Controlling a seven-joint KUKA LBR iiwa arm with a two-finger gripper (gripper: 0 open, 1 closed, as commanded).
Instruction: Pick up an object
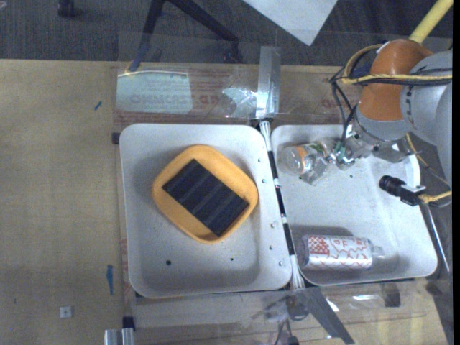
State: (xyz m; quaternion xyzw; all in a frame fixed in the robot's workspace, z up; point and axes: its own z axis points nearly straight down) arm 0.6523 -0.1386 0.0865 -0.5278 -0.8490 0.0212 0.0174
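the grey arm (pixel 424 92) with its orange band reaches in from the right over the far part of the right bin (pixel 402 225). its hand (pixel 343 152) hangs low at the bin's far left area, just beside a small crumpled clear bottle (pixel 305 158) with a greenish label, which lies on its side on the bin floor. the tip of the hand looks to touch the right end of this bottle, but whether it grips it, and how wide the hand stands, i cannot tell: that part is small and blurred.

at the near edge of the same bin lies a white tube (pixel 338 251) with a red pattern, on its side, its length running left to right, well apart from the hand. a black cylindrical part (pixel 397 187) juts over the right side of the bin.

in the left bin (pixel 144 261) a yellow rounded-square object (pixel 205 192) with a dark ribbed panel on top rests near the middle, turned at a slant.

both bins sit side by side on the wooden surface (pixel 54 192).
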